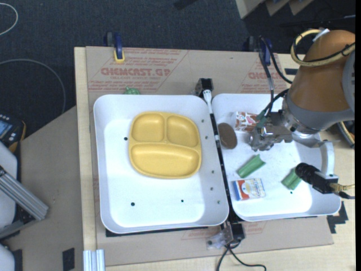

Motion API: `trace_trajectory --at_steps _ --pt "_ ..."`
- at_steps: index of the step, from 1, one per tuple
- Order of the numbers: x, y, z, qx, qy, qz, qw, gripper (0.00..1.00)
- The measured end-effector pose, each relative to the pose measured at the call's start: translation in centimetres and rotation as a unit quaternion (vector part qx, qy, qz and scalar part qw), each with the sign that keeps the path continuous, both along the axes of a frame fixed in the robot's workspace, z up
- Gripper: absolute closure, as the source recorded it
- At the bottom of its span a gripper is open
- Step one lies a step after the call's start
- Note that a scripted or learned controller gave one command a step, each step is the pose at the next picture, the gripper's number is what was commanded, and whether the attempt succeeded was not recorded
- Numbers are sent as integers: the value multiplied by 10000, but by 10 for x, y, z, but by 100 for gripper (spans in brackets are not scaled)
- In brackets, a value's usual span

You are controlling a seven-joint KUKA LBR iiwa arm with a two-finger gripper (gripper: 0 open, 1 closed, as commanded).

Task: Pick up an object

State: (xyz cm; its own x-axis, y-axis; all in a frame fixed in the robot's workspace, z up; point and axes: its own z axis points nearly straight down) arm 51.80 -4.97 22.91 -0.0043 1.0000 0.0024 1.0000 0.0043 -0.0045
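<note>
Scanning near to far, you have in the right bin [321,208]: card [249,189]; green block [250,166], long axis slanting up-right; brown disc [227,135]; end effector [263,141] above, grip state unreadable. Left bin [113,208]: yellow divided plate [165,144].

Two shallow white plastic bins [113,168] sit on a light brown board desk [169,61] with red letters. The divided plate [165,145] is yellow. Two little blocks [250,166] are green. A round piece [227,135] is brown. A small card [249,188] is blue, white and red.

"CHEMCAST GP" in red on brown board [141,71]
</note>
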Motion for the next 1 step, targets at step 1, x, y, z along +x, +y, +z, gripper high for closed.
trace_trajectory --at_steps 1 --pt "-39 26 69 -6 -56 -2 10000 100"
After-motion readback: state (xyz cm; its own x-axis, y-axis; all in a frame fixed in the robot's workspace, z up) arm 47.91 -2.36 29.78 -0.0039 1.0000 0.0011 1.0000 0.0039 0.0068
